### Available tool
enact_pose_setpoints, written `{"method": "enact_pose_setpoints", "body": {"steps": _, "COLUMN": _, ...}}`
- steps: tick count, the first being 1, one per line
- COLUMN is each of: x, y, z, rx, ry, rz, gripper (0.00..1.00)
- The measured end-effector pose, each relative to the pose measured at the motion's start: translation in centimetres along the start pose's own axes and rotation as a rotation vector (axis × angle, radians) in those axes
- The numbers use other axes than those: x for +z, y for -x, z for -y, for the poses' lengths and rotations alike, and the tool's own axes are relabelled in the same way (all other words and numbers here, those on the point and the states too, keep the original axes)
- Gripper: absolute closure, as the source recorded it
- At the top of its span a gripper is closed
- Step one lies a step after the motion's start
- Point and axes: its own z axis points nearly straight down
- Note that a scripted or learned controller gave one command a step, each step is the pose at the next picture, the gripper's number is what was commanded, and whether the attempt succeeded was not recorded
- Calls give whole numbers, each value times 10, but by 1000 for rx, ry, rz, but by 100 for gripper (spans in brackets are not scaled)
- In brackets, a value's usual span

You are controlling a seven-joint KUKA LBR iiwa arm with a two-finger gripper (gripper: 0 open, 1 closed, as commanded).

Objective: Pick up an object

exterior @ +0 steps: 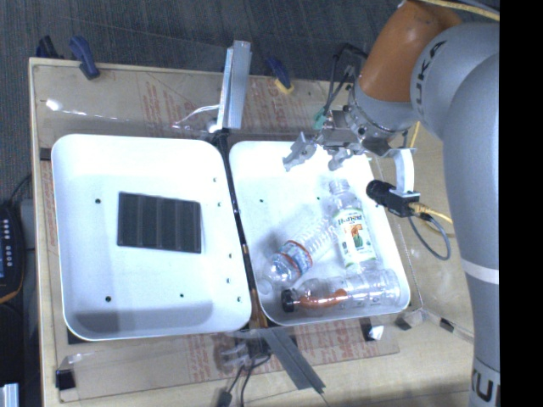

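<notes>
Bottles lie heaped at the lower right of the right bin, and up at its top edge the gripper hovers, fingers spread, gripping nothing.

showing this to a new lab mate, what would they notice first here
The big grey arm with its orange band comes in from the right, its end effector hanging over the far part of the right bin. A cluster of clear plastic bottles lies in that bin's near right part, one with a green and white label. In the left bin, a dark rectangular panel stands out against the white.
</notes>
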Motion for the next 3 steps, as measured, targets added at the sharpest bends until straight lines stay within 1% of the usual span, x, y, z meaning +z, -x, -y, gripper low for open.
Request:
{"method": "enact_pose_setpoints", "body": {"steps": 1, "x": -99, "y": 5, "z": 7, "rx": -270, "ry": 5, "rz": 3, "gripper": 0}}
{"method": "enact_pose_setpoints", "body": {"steps": 2, "x": 38, "y": 28, "z": 85, "rx": -135, "ry": 1, "rz": 1, "gripper": 0}}
{"method": "enact_pose_setpoints", "body": {"steps": 3, "x": 107, "y": 7, "z": 124, "rx": -272, "ry": 43, "rz": 17, "gripper": 0}}
